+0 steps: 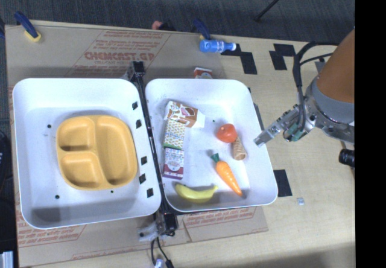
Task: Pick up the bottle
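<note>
A small blue bottle (pixel 214 46) with a white cap lies on its side on the cardboard behind the right bin (pixel 256 104), outside both bins. My gripper (pixel 272 131) hangs just past the right bin's right wall, about level with the tomato, and points left toward the bin. It is well in front of and to the right of the bottle. I see nothing held in it.
The right bin holds a snack carton (pixel 178 121), a small packet (pixel 173 162), a tomato (pixel 227 133), a brown cone-shaped item (pixel 239 149), a carrot (pixel 227 177) and a banana (pixel 195 191). The left bin (pixel 24 110) holds a yellow divided plate (pixel 96 151). Clamps sit along the back edge.
</note>
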### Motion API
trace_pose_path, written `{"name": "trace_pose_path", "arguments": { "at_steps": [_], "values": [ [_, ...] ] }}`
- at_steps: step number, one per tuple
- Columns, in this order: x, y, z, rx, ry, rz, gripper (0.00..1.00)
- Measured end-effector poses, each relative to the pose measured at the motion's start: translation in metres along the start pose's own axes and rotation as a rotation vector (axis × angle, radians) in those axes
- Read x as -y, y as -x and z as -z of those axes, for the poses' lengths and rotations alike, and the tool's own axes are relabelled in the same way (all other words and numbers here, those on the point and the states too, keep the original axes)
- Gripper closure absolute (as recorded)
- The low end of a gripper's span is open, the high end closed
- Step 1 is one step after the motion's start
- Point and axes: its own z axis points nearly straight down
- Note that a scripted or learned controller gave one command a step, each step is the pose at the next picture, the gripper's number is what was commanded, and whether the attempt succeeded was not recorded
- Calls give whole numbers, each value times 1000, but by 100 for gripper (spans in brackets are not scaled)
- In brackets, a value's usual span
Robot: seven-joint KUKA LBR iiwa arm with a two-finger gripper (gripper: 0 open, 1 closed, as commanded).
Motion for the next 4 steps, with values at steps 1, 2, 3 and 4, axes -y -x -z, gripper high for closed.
{"name": "trace_pose_path", "arguments": {
  "at_steps": [1, 2, 3, 4],
  "values": [
    [7, 9, -7, -4, -3, -36, 100],
    [7, 10, -25, -5, -3, -89, 100],
    [7, 10, -7, -2, -1, 111, 100],
    [7, 10, -15, -5, -3, -63, 100]
  ]
}}
